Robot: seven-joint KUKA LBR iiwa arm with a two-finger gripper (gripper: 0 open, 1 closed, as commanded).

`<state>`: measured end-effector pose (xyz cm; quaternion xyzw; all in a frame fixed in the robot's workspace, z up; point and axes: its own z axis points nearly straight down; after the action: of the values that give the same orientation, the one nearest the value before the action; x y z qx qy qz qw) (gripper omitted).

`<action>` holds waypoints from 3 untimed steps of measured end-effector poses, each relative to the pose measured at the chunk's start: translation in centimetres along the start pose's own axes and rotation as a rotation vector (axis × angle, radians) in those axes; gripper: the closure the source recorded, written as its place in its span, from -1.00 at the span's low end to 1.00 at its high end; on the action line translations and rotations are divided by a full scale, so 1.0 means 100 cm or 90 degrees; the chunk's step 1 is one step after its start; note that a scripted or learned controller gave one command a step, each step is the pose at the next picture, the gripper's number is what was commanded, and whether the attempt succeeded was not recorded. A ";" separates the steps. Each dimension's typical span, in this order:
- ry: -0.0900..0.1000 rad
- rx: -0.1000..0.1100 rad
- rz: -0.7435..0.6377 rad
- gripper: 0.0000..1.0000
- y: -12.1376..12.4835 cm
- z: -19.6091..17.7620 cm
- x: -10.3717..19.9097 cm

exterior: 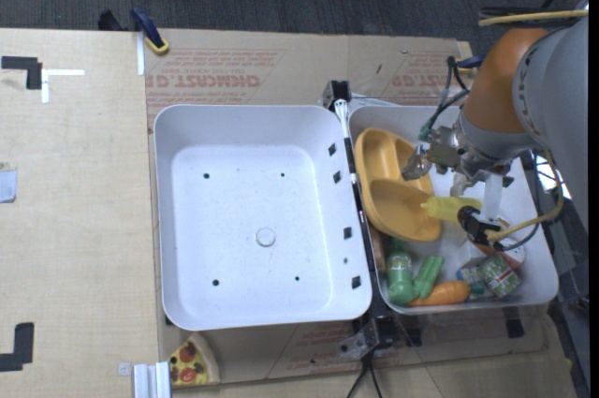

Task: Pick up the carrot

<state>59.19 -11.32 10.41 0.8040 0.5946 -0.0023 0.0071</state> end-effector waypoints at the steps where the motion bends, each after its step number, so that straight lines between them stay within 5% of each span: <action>1: 0.018 -0.032 0.077 -1.00 -0.063 -0.004 -0.003; 2: 0.014 -0.028 0.108 -1.00 -0.095 -0.002 -0.015; 3: 0.011 -0.024 -0.078 -1.00 -0.089 0.000 -0.045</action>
<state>49.37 -13.06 10.40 0.7660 0.6425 0.0157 0.0171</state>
